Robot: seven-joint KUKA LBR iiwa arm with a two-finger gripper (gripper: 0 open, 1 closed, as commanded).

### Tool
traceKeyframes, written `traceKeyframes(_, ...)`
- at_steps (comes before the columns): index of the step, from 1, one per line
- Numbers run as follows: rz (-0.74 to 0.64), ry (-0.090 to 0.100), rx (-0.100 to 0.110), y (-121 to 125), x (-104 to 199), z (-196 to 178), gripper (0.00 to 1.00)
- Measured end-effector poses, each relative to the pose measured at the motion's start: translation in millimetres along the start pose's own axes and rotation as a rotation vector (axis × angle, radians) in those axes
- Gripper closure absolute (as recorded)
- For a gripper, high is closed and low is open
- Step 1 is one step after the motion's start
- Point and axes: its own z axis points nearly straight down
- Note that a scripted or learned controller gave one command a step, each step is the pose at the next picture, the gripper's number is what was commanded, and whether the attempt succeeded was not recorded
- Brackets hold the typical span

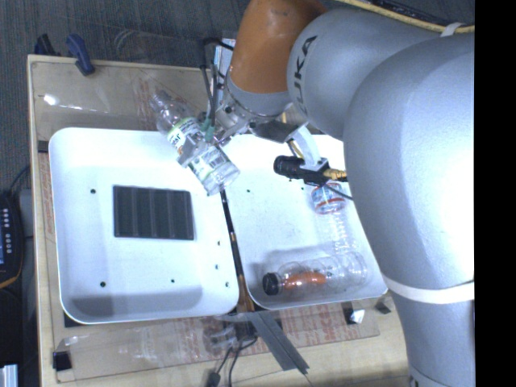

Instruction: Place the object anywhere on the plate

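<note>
A dark grey ribbed rectangular plate (153,212) lies flat in the middle of the left white bin (72,160). A clear plastic bottle (196,147) with a white label hangs tilted over that bin's upper right corner, cap end toward the upper left. My gripper (213,131) comes down from the orange-banded wrist and is shut on the bottle around its middle. The bottle's lower end sits above the seam between the two bins, up and to the right of the plate.
The right bin (266,216) holds a clear bottle with a black cap and orange contents (310,279) near its front edge, and another clear bottle with a red label (332,212) along its right side. The arm's grey body covers the right of the bench. A blue clamp (81,55) sits at the far left corner.
</note>
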Motion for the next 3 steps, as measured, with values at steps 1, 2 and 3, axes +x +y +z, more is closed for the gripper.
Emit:
traceKeyframes(1,-0.157,0.003,0.005,-42.2,54.1,26.2,1.0)
traceKeyframes(2,-0.064,0.0,0.001,-58.4,42.0,-48.4,1.0)
traceKeyframes(3,-0.254,-0.001,-0.001,-29.4,34.9,-69.4,1.0)
